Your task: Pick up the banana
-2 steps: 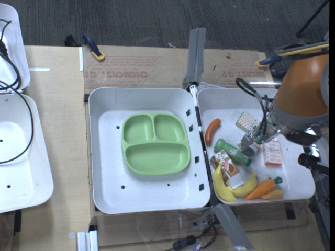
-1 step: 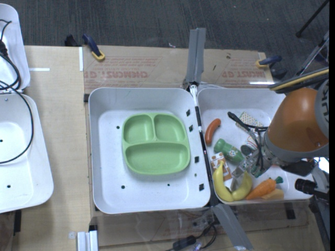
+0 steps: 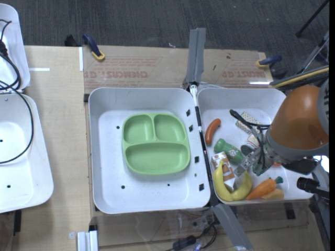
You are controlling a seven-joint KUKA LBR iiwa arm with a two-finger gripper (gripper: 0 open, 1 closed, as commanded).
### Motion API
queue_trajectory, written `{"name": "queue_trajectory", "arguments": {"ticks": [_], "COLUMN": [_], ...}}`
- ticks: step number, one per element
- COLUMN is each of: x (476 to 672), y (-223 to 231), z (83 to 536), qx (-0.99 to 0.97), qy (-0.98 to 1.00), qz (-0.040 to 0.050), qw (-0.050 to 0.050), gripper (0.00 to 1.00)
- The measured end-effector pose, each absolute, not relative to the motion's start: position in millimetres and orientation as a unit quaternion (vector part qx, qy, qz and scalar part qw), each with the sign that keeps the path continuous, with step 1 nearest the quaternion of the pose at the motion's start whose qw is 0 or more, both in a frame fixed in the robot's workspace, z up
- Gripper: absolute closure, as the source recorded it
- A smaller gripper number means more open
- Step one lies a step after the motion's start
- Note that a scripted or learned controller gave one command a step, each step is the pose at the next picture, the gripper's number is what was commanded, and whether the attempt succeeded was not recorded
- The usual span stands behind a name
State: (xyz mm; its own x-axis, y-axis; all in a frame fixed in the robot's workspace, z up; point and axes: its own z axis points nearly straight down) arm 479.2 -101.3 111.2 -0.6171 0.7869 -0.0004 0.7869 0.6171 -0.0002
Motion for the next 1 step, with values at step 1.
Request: {"name": "queue_trajectory", "arguments": {"ticks": [1], "x": [482.9], "y": [-71.8], "z": [200.2], "qx": [0.547], "qy": [0.837], "qz": [-0.0005], "qw": [0.0], "gripper": [1.0]}}
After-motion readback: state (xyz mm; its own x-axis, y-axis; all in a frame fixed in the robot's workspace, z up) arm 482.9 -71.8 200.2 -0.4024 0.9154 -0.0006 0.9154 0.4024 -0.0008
